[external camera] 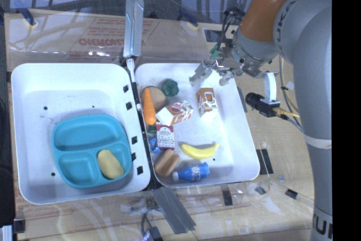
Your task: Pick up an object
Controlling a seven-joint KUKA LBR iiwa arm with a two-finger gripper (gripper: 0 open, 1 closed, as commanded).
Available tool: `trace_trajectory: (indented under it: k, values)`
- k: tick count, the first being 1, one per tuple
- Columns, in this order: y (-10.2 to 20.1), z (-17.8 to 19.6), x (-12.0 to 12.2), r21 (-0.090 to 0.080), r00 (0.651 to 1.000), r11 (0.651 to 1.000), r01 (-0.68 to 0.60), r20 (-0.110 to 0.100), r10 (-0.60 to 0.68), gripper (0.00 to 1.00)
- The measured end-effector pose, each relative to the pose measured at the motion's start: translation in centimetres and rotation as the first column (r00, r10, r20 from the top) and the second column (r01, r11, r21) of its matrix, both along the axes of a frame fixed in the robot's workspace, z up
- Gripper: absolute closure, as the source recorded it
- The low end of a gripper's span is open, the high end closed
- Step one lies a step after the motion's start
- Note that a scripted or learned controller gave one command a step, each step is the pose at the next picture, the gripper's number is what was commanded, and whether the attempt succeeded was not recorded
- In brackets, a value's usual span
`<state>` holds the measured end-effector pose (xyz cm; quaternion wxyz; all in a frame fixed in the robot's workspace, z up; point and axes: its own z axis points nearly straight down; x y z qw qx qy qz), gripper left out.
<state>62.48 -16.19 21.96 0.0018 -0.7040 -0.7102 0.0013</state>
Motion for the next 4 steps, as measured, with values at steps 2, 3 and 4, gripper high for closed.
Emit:
trace_trajectory:
  k: [2, 3, 4]
  values:
    - [-4.3, -12.6, 0.7, 0.0, 1.0, 1.0, -0.016, 0.004, 0.016, 0.0]
    - [-4.1, -11.4, 0.9, 0.0, 1.0, 1.0, -0.022, 0.007, 0.022, 1.0]
    - [3.3, -2.7, -1.6, -0.001, 0.991, 0.991, -0.134, 0.01, 0.134, 1.0]
